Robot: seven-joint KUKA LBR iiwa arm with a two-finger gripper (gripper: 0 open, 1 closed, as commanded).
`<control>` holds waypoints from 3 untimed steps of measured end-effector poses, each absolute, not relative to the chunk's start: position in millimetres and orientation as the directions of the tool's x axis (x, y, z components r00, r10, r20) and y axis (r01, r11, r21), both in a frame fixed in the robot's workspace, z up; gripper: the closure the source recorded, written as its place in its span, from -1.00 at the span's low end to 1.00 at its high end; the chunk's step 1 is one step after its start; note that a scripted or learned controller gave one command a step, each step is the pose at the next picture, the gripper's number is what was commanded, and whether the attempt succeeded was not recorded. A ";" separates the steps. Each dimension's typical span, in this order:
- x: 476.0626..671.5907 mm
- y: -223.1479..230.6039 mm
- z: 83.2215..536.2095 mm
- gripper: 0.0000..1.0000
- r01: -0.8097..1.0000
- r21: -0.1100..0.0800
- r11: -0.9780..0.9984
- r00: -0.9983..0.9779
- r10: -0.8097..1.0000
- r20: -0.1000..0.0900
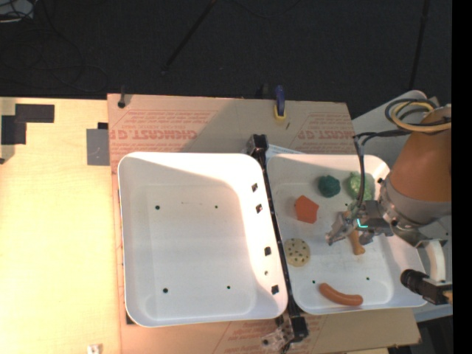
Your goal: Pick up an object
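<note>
Both bins, the left bin (192, 234) and the right bin (383, 286), look like smooth white plastic with a soft shine. Under them lies brown printed cardboard (221, 127), matt. The counter (51, 234) looks like pale wood, flat and matt. Left of the fingers, the orange block (307, 209) seems matt (maybe foam). The sausage-shaped piece (341, 295) below them is glossy. The arm (424, 168) shell above the wrist is smooth orange with a dull sheen.

Grey arm (420, 183) from the right, end effector (348, 231) low, pointing left.
</note>
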State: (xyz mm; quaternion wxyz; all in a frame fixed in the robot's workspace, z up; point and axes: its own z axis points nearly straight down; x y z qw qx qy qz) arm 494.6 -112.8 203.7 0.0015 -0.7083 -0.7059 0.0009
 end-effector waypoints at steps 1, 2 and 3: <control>544.7 -187.6 202.1 -1.00 1.000 0.001 -0.003 0.003 1.000 -0.004; 537.8 -158.2 82.8 -1.00 1.000 -0.002 -0.001 0.001 1.000 0.000; 537.6 -160.9 97.6 1.00 1.000 -0.004 -0.007 0.007 1.000 0.001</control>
